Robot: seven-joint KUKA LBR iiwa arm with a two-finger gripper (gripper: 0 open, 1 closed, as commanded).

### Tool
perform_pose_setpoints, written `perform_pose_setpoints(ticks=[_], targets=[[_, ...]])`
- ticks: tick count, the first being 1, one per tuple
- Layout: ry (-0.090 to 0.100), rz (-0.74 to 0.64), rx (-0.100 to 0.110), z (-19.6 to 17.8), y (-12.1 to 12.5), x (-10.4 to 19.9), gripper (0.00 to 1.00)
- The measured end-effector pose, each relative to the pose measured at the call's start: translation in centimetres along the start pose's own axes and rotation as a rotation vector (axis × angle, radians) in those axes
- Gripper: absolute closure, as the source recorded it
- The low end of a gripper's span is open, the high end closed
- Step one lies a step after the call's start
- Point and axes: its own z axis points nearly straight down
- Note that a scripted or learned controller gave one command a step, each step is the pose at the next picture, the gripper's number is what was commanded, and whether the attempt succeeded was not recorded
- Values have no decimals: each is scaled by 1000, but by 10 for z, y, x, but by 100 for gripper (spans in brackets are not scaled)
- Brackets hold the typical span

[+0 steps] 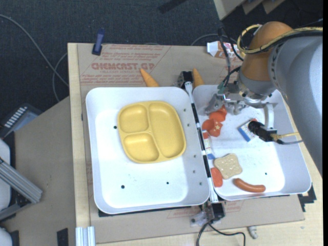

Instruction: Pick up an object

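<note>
One arm: we see the grey arm with its orange band reaching in from the right, over the far part of the right bin (294,181).
Gripper: the gripper (219,105) hangs low at the far left corner of that bin; we cannot tell how it is set, nor whether it has hold of anything.
Red piece: a red toy food piece (214,124) lies just near of the gripper, by the bin's left wall; we cannot tell whether the two touch.
Blue piece: a small blue and white object (244,132) lies to the right of the red piece, beside a black part of the arm.
Cracker: a tan cracker-like piece (228,164) sits nearer to us, in the middle of the bin.
Sausage: an orange-red sausage (249,186) lies at the near side, just near of the cracker.
Left bin: we see the left bin (110,181) bearing a yellow divided plate (151,131) toward its far side.
Bench: two orange carrot shapes (148,78) lie on the board beyond the bins.
</note>
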Motion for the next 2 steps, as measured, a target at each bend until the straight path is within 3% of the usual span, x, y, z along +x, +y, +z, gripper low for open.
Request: perform_pose_setpoints(ticks=[1,2], targets=[[-1,0,-3,0,13,-18,0],[1,1,2,0,-12,-4,0]])
